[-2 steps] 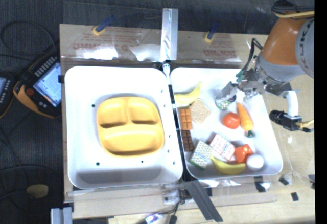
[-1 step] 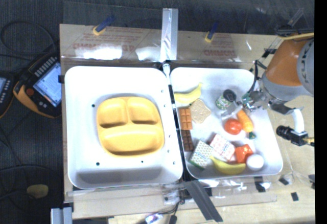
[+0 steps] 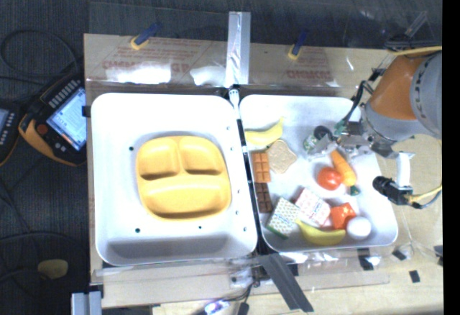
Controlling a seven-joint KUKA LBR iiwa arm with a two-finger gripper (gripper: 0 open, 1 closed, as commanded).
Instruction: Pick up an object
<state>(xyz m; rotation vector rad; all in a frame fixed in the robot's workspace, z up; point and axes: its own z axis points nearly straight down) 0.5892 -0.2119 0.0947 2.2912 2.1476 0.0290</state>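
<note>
Item 1. Bins, two, white, shallow, side by side on the tabletop (image 3: 100,51), presumably one as source and one as destination. Left bin (image 3: 108,184), centre-left of frame, holds one yellow compartment tray (image 3: 183,175), three wells, lying flat.

Item 2. Right bin (image 3: 388,231), centre-right of frame, holds the loose stock, crowded toward its lower half, which leaves little room around any single piece. Count:
- bananas, two: one (image 3: 263,131) upper left of the bin, one (image 3: 321,234) along the lower edge;
- tomato (image 3: 330,177), one, touching the carrot (image 3: 344,167), one;
- cracker (image 3: 282,157), one;
- chocolate bar (image 3: 261,182), one, lying along the divider;
- small printed cartons, two (image 3: 284,216) (image 3: 313,207);
- red piece (image 3: 342,214), one, kind unclear;
- white egg-like piece (image 3: 359,227), one.

Item 3. Arm, one, entering from the right of the frame. End effector (image 3: 321,137) sits low in the upper part of the right bin, just above the carrot, likely the nearest candidate for picking. Its opening cannot be told from this angle, and nothing is visibly held.
</note>
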